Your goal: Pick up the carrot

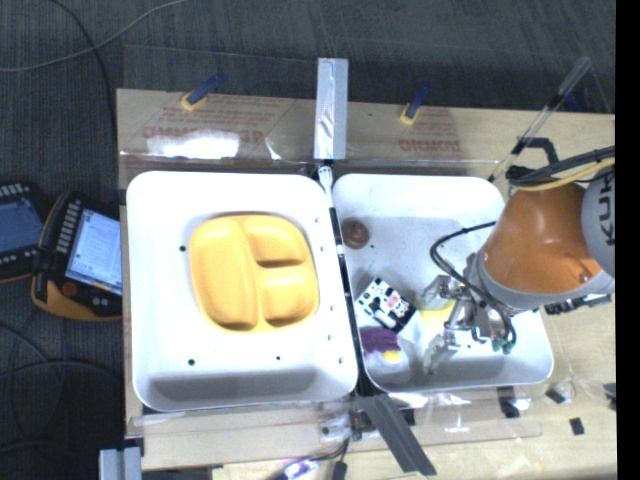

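My gripper [447, 336] is low in the right bin [420, 208], near its front wall, below the arm's orange band [540, 243]. A small yellow object [435, 314] lies right beside the gripper on its left. The wrist covers the bin floor beneath it. Further left in that bin are a black-and-white patterned item [384, 303] and a purple item [378, 341].
A small brown round object [354, 232] sits at the right bin's back left. The left bin [160, 268] holds a yellow divided plate [255, 271]. A black cable [450, 243] loops over the right bin. A handheld controller [75, 258] lies off the bench at left.
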`<action>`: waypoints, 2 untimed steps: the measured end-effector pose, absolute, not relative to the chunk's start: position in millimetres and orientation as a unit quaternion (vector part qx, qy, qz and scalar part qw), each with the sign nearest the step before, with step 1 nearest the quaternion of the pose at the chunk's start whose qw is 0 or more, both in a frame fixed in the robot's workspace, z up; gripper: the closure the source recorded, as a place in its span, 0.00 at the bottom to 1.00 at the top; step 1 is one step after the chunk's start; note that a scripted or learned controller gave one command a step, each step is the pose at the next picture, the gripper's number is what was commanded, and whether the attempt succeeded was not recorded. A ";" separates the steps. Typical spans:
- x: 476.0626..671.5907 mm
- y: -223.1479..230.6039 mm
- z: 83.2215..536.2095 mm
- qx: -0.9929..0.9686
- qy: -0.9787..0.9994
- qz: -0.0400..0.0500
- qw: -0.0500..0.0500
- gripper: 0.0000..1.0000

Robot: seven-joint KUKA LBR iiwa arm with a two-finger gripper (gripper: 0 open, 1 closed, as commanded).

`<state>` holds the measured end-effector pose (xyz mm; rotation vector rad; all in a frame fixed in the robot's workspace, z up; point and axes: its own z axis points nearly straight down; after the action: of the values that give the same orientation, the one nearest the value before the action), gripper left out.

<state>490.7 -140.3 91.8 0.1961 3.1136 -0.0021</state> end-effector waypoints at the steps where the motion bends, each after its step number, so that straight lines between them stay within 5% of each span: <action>1: 491.9 -138.8 102.3 0.063 0.998 0.001 0.010 1.00; 2: 523.5 -182.6 121.2 -0.211 0.977 0.001 0.002 1.00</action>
<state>523.5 -182.6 121.2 -0.6623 3.0661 0.0035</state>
